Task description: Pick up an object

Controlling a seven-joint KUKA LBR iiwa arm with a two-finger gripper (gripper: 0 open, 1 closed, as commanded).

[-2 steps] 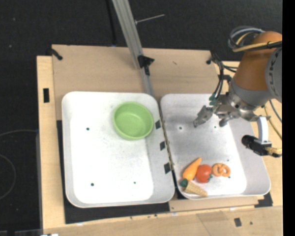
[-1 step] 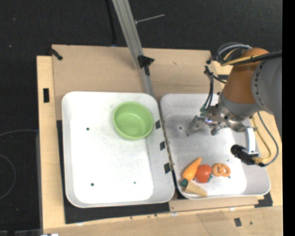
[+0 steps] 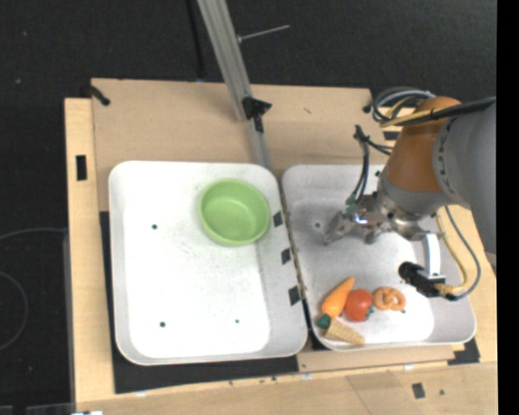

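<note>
your claw [image 3: 339, 228] hovers low in the right white bin [image 3: 316, 188]; you cannot tell its opening. the orange plastic carrot [image 3: 337, 297] and round red tomato [image 3: 358, 305] lie near, toward the camera. you likely need to reach there next.

Green bowl [image 3: 234, 212] in a white bin [image 3: 138, 258] — orange carrot [image 3: 337, 297], red tomato [image 3: 358, 305]; tan bench [image 3: 156, 119].

left bin [image 3: 138, 258]: bowl [image 3: 234, 213] toward the back right | right bin [image 3: 454, 322]: carrot [image 3: 336, 298], tomato [image 3: 358, 305], pretzel-ish thing [image 3: 389, 298] bunched at the front, cone [image 3: 342, 331] just before the carrot | gripper [image 3: 342, 227] over the right bin's middle, behind them
</note>
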